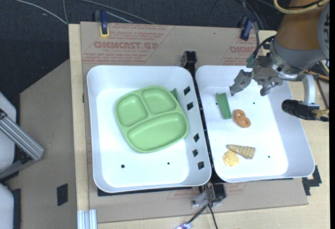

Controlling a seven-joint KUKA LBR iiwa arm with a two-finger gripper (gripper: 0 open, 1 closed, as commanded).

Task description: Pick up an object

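In the right bin [282, 144] lie a green stick [223, 105], an orange pretzel-shaped piece [241, 118], a tan ridged cone [242, 151] and a small yellow lump [230, 159]. My gripper [253, 84] hovers over the bin's far part, up and to the right of the green stick. Its two fingers stand apart, with nothing between them.
The left bin [104, 149] holds a green divided plate [152, 118]. A row of black clips runs along the seam between the bins [194, 118]. Blue clamps [104, 21] sit at the board's far edge. Cables trail across the dark floor behind.
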